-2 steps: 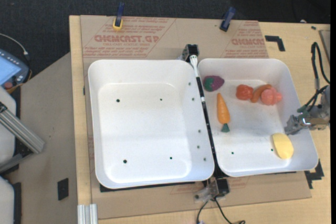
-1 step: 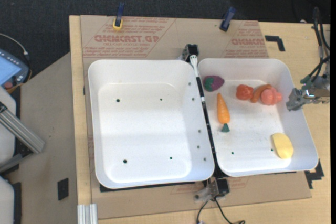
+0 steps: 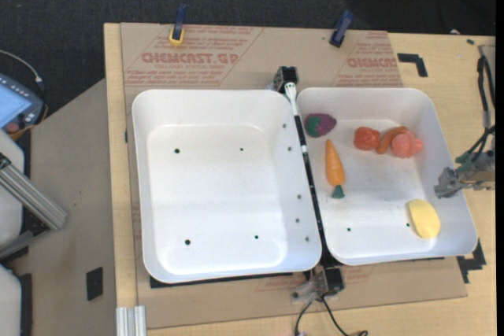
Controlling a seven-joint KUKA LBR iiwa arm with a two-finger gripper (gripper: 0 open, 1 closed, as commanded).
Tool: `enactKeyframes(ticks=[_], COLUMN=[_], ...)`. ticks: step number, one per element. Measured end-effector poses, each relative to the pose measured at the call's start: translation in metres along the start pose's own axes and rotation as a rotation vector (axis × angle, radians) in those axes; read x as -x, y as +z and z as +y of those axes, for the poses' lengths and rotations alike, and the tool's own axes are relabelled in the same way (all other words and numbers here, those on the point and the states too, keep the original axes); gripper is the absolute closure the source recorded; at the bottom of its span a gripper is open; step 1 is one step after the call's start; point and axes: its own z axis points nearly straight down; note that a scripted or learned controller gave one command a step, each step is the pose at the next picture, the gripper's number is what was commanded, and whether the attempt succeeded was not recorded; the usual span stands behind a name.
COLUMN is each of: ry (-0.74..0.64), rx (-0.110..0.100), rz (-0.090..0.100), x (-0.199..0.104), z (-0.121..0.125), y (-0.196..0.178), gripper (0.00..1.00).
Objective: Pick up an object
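Observation:
The right white bin [image 3: 378, 248] holds several toy foods. A purple piece [image 3: 320, 123] lies near its back left corner, and an orange carrot [image 3: 335, 166] with a green tip lies below it. A red round piece [image 3: 365, 138], a brown-orange piece [image 3: 388, 139] and a pink piece [image 3: 405, 145] huddle together at the back. A yellow lemon-like piece [image 3: 424, 218] rests at the front right. My gripper [image 3: 450, 182] hangs low at the bin's right rim, just above the yellow piece and apart from it. It is small and partly cut off in this view.
The left white bin [image 3: 216, 177] sits beside the right one on a brown board [image 3: 236, 51]. A black divider strip [image 3: 303, 161] runs between them. Yellow and blue clamps [image 3: 179, 26] hold the board's far edge. Cables [image 3: 484, 98] hang at the right.

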Motion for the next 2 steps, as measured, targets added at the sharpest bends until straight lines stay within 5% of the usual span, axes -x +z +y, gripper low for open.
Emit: enactKeyframes(ticks=[1, 2], ry=[-0.004, -0.009], rx=[0.011, 0.009], rz=[-0.005, -0.002], x=[-0.001, -0.062], z=[0.002, 0.002], y=[-0.058, -0.088], gripper=[1.0, 1.0])
